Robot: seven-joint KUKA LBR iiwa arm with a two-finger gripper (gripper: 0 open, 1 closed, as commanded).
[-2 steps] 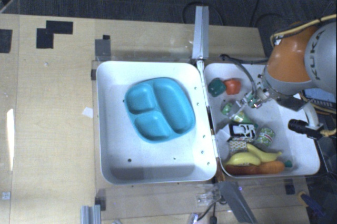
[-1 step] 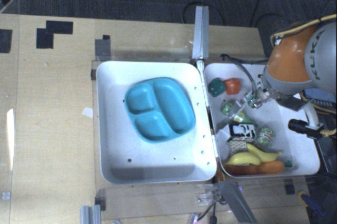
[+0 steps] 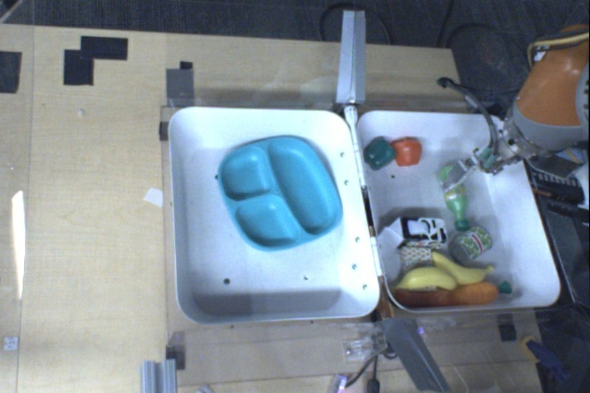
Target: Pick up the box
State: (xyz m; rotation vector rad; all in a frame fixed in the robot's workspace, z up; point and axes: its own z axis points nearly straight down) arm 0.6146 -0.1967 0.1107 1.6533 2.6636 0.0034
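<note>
One box (image 3: 423, 231) lies flat, long axis left-right.

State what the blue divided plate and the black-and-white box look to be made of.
Blue divided plate: likely moulded plastic, with a smooth, slightly glossy surface, uniform colour and rounded compartments.
Box: probably printed cardboard, with flat faces and black-and-white print; too small to be sure.
</note>
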